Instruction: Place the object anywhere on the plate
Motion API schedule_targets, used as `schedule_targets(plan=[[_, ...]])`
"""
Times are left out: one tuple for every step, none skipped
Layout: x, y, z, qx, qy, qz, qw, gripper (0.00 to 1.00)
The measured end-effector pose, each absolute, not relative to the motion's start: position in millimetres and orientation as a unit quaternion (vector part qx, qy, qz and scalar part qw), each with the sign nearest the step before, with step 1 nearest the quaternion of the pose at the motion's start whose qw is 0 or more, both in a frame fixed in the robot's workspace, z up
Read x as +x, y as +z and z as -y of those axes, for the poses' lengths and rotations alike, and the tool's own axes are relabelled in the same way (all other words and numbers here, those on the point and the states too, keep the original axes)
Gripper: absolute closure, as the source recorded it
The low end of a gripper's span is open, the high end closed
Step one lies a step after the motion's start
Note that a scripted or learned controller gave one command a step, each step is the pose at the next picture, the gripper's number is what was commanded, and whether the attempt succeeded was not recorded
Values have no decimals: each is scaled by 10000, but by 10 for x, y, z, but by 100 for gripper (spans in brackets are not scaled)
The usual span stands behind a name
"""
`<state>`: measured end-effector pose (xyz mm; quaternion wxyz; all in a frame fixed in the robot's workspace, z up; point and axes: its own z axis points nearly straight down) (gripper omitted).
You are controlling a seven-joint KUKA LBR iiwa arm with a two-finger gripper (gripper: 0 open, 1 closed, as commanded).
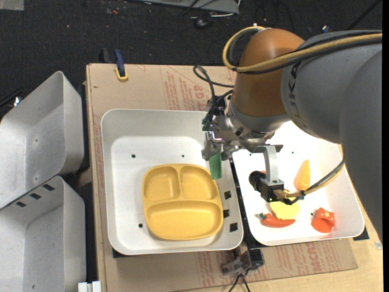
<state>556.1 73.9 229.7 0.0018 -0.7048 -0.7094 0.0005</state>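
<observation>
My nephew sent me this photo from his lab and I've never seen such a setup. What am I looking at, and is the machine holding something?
One camera above a bench looks down at a slant. The big grey and orange shape is a robot arm reaching in from the right. Its gripper hangs over the left white bin, with a slim green object between its fingers, at the upper right edge of a yellow divided plate. The right white bin holds small toy foods: a yellow piece, an orange-red piece and a red one.

Single fixed overhead camera — slanted down, both bins [115, 163] framed
</observation>
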Motion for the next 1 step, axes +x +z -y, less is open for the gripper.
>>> schedule_targets(plan=[[5200, 2281, -1219, -7045, 13, 7097, 19, 100]])
